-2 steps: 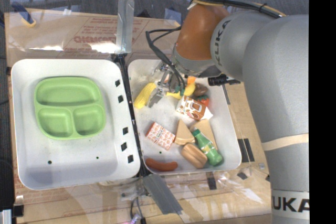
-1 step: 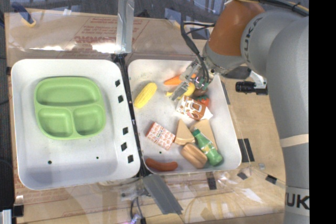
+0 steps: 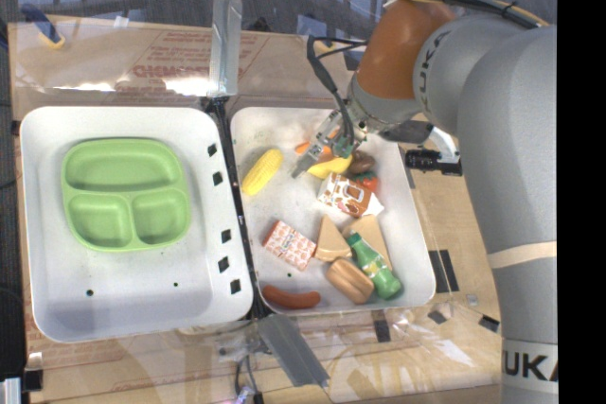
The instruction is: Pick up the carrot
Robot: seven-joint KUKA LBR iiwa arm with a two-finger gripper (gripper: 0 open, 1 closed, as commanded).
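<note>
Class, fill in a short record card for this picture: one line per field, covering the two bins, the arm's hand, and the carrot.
left bin: holds a green divided plate
right bin: holds toy foods, among them corn, a sausage and a green bottle
hand: low over the right bin's far end
carrot: small orange piece right beside the hand; grasp cannot be judged

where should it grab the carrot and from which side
Only a small orange bit of the carrot shows, beside the gripper at the right bin's far end. Probably grip that exposed end from above, on the corn side; a yellow piece crowds its right.
</note>
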